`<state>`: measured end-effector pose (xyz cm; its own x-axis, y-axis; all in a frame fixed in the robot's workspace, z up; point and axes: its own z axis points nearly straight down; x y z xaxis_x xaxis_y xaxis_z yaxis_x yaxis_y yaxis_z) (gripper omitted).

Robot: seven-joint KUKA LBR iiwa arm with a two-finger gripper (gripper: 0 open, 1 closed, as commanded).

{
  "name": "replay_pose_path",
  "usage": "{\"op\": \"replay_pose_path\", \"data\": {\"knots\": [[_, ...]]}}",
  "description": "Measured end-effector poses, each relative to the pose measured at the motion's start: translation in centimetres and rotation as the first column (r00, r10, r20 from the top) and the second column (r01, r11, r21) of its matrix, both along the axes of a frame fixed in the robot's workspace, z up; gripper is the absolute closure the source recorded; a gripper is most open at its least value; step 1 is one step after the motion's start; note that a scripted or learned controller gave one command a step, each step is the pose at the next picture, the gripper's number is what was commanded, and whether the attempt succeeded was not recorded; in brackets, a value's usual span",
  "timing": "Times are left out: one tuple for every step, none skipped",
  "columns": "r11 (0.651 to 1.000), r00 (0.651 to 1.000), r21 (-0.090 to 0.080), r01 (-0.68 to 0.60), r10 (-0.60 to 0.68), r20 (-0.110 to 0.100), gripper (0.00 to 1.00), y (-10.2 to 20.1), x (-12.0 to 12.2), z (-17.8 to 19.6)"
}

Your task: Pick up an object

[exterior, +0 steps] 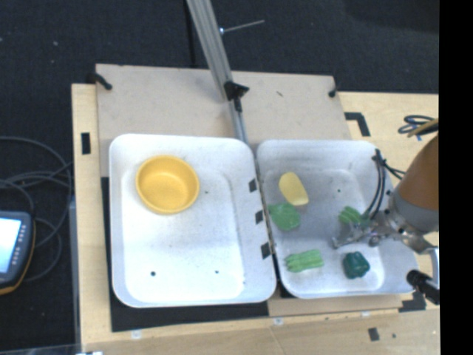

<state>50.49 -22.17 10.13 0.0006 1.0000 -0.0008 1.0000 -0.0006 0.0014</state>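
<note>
On the counter (pixel 185 109), the left white plastic bin (pixel 185 272) holds a round yellow bowl (pixel 168 184) sitting upright near its far left corner. The right white plastic bin (pixel 325 157) carries the rest: a yellow oblong block (pixel 293 189) with its long axis running from upper left to lower right, a light green lump (pixel 284 217) just below it, and a ribbed light green piece (pixel 304 260) lying nearly crosswise, its long axis left to right. Further right sit a small green piece (pixel 349 216) and a dark green chunk (pixel 356 265). The grey arm with its orange band (pixel 421 183) leans in from the right, wrist low over the bin. Its gripper (pixel 353 235) sits between those two green pieces; I cannot tell how the fingers stand.
</note>
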Motion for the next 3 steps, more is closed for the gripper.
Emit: {"op": "replay_pose_path", "data": {"knots": [[1.000, 1.000, -0.001, 0.001, -0.001, 0.003, 1.00, -0.1, 0.1, 1.1], [1.000, 1.000, -0.001, 0.000, 0.000, 0.003, 1.00, -0.5, 0.8, 5.7], [1.000, 1.000, -0.001, -0.001, 0.001, 0.005, 1.00, -0.5, 1.5, 11.8]]}}
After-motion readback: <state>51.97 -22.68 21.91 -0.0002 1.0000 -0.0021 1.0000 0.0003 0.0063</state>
